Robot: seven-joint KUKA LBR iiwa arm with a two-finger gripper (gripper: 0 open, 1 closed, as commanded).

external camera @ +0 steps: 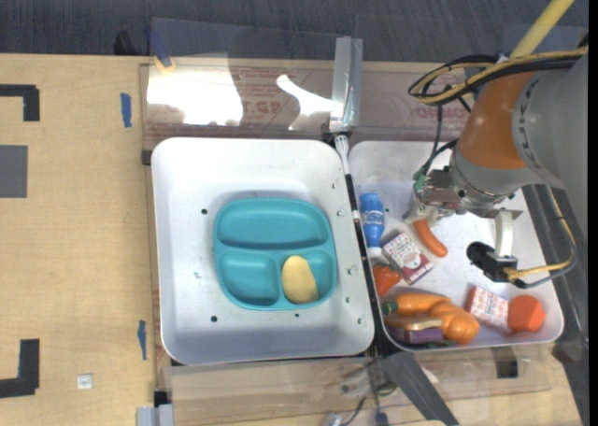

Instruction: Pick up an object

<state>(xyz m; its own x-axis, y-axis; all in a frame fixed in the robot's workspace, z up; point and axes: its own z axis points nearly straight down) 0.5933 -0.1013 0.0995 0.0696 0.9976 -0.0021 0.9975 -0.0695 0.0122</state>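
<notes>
My gripper (433,213) hangs over the upper middle of the right bin (542,228), under the grey arm with its orange band (493,130). Just below it lies a small orange-red sausage-shaped piece (431,236), tilted; I cannot tell whether the gripper touches it. Beside that are a red-and-white packet (405,253) and a blue bottle (372,216) by the bin's left wall. Along the front of the bin lie an orange vegetable piece (439,310), a purple item (425,332), a red-and-white box (487,306) and an orange-red block (526,313).
The left bin (187,256) holds a teal divided tray (262,228) with a yellow potato-like piece (299,278) in its lower right compartment. A black fitting with a yellow cable (491,259) sits right of the gripper. A metal divider post (346,88) stands behind the bins.
</notes>
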